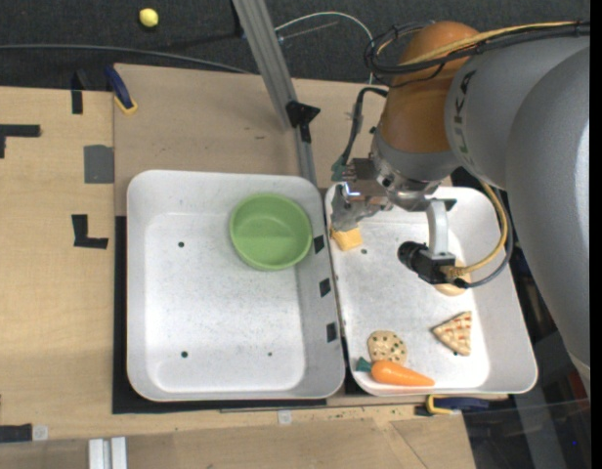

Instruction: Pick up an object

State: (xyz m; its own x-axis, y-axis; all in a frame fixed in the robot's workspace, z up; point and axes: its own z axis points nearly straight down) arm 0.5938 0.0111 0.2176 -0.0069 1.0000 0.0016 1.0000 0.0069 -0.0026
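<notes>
Gripper (pixel 348 206) over right bin (pixel 496 360), just above yellow block (pixel 347 238); green bowl (pixel 271 230) in left bin (pixel 159 262).

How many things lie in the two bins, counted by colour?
Green: 1, the bowl in the left bin.
Yellow: 1, the cheese block in the right bin.
Orange: 1, the carrot.
Tan: 2, the cookie and the pizza slice.
Total: 5.
</notes>
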